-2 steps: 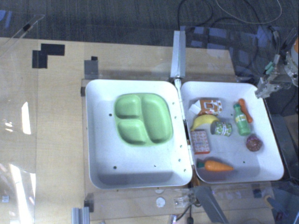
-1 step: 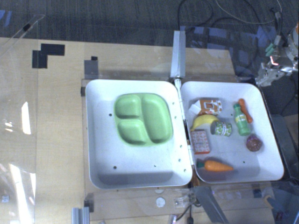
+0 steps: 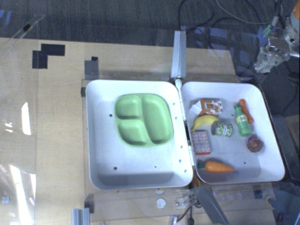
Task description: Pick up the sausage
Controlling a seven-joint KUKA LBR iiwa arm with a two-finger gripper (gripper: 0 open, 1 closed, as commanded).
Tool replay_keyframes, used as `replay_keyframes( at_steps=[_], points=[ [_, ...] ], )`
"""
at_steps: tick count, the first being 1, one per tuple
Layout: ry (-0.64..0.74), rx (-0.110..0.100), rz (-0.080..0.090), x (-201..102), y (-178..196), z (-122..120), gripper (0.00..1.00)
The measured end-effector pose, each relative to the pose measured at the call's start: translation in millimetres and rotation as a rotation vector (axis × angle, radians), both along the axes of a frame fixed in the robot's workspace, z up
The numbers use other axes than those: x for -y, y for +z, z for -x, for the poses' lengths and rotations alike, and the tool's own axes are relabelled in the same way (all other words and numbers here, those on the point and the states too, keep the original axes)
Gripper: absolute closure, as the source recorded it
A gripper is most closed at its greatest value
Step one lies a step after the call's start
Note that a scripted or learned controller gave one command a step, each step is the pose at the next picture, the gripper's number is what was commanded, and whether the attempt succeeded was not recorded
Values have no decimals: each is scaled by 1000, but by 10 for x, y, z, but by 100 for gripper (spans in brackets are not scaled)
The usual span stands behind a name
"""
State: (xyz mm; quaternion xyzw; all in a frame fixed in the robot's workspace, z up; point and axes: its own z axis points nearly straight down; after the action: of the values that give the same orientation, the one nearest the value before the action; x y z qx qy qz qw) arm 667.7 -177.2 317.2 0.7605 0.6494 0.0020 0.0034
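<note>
A grey robot arm's gripper [image 3: 267,62] hangs at the upper right of the camera view, beyond the far right corner of the right-hand bin [image 3: 269,125] and well apart from everything in it; whether it is wide or narrow cannot be told at this size and blur. The sausage [image 3: 246,110], a slim orange-red piece, lies near the bin's far right side, tucked against the back of a green bottle [image 3: 242,121]. Around them sit a dark red round item [image 3: 254,144], a small green can [image 3: 222,129], a yellow banana [image 3: 205,122], an orange-and-white carton [image 3: 210,107], a reddish flat packet [image 3: 200,142] and, near the front wall, an orange carrot [image 3: 217,167]. The left-hand bin [image 3: 101,135] holds a pale green divided tray [image 3: 143,119] with three compartments. Both white bins rest side by side on a light wooden bench [image 3: 51,139], a metal rail [image 3: 178,55] running back from the seam between them and black tape marks [image 3: 46,54] on the wood at far left. Beyond the bench lies dark carpet-like floor [image 3: 93,8] with looping black cables [image 3: 206,11]
</note>
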Motion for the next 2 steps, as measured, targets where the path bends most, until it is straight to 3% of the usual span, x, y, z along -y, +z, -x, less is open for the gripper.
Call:
replay_keyframes(
  at_steps=[1,2],
  points=[
    [-92,0,-1,23,192,-22,100],
    [-83,8,3,4,314,-39,100]
  ],
)
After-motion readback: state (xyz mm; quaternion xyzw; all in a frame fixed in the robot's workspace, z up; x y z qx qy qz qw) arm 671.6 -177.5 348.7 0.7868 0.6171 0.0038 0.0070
